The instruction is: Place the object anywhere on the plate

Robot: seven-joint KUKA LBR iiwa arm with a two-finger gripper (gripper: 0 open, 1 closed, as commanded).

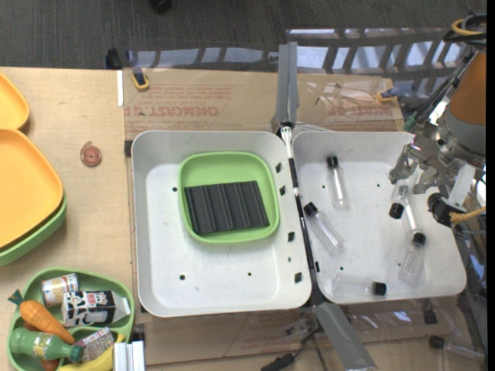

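Gripper (402,199) sits over the right bin (363,149), at a capped vial (400,201); I can't tell its state. I'd confirm a firm grasp, then carry to the green plate (229,168).

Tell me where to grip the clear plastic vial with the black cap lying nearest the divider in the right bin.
Probably grip the clear plastic vial across the middle of its body, coming straight down from above. It lies flat on the right white bin floor, slanted, black cap toward the divider, so the fingers should close across its narrow width, clear of the cap.
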